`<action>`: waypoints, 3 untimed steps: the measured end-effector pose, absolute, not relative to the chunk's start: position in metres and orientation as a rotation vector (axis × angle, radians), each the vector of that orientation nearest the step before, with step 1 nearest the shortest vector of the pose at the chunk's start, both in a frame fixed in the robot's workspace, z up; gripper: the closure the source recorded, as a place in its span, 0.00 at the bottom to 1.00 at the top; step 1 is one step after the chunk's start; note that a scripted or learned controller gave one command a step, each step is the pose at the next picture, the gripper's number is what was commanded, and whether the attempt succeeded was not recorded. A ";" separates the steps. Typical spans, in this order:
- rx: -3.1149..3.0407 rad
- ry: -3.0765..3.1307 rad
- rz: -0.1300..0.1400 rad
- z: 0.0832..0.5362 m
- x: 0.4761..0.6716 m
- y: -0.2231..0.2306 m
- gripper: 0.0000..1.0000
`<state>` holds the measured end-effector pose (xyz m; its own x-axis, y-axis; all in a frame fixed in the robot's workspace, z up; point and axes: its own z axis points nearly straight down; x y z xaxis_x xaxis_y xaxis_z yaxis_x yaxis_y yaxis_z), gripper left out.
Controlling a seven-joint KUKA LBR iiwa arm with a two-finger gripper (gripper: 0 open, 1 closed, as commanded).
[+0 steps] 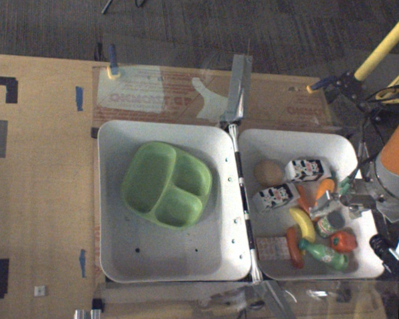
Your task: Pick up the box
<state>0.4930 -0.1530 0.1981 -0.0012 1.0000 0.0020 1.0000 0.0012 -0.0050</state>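
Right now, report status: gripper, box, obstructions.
Gripper low over right bin, grip state unclear. Cow-print box lies free, second box behind it. Banana and carrot crowd close.

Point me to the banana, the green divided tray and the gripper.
banana (303,223), camera view, middle of its yellow curve.
green divided tray (167,184), camera view, its central ridge.
gripper (331,206), camera view, between its fingertips.

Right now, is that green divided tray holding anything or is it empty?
Empty. The green tray lies in the left bin, and all three of its compartments show bare green plastic.
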 end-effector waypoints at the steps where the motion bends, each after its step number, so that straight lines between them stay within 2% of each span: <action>1: -2.284 -2.149 0.007 0.183 0.478 -0.011 0.00; 2: -2.278 -2.160 0.004 0.183 0.478 -0.068 0.00; 3: -2.539 -1.847 0.006 0.183 0.478 0.022 0.00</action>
<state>0.4777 0.0220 0.1831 0.3078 0.9514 -0.0017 0.9514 -0.3078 -0.0039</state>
